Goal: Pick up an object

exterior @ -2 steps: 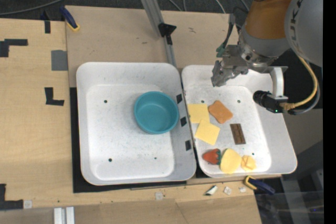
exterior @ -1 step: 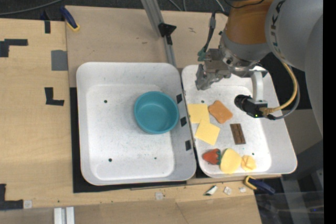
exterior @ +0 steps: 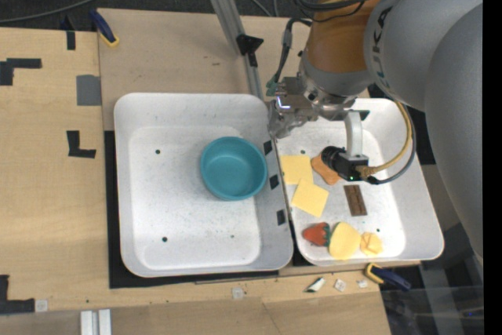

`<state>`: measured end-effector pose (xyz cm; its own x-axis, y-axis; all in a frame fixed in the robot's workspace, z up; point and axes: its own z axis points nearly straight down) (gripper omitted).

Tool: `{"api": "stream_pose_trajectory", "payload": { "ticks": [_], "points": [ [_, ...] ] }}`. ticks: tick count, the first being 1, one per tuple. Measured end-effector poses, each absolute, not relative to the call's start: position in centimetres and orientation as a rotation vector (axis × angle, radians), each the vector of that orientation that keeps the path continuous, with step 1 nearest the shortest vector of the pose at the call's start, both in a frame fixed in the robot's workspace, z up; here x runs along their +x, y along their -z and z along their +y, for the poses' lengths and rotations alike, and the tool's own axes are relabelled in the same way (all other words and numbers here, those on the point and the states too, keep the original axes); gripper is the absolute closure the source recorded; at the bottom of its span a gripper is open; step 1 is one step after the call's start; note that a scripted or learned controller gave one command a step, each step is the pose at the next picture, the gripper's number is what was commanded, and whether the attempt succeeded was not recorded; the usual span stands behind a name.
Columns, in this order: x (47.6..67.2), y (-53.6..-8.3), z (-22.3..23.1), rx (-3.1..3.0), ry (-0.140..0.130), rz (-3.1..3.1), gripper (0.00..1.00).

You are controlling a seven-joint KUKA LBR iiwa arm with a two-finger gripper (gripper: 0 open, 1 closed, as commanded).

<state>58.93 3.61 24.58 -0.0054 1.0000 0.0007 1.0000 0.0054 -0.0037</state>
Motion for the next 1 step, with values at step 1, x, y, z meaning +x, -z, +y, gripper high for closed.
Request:
{"api": "stream_pose_trajectory", "payload": {
  "ticks": [1],
  "points": [
    [59.07,-23.49,9.94,-2.211,-0.002,-2.228,1.0]
  ]
}}
